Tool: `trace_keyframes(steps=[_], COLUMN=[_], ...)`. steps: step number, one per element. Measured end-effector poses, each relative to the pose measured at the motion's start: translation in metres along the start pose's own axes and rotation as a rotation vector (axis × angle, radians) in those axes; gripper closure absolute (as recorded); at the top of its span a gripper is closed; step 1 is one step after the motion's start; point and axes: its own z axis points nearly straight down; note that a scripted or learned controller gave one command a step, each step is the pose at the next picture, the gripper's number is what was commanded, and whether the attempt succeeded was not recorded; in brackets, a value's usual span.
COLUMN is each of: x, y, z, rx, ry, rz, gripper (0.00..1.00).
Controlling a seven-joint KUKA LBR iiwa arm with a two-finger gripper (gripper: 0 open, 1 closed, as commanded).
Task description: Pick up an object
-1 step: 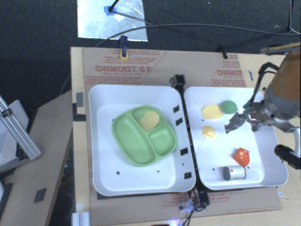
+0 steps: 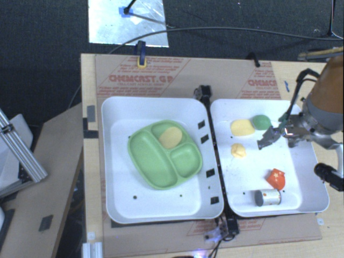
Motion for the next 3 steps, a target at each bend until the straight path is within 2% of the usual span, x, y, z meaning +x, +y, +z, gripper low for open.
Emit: trace_keyframes(steps=[2,3], x=[-0.006,-0.006], y=[0.008,0.008], z=[0.120,0.157], rx=[0.005,0.003], ry=[0.001,0.001], rz=[0.002,0.003], gripper=[0.00,0.00])
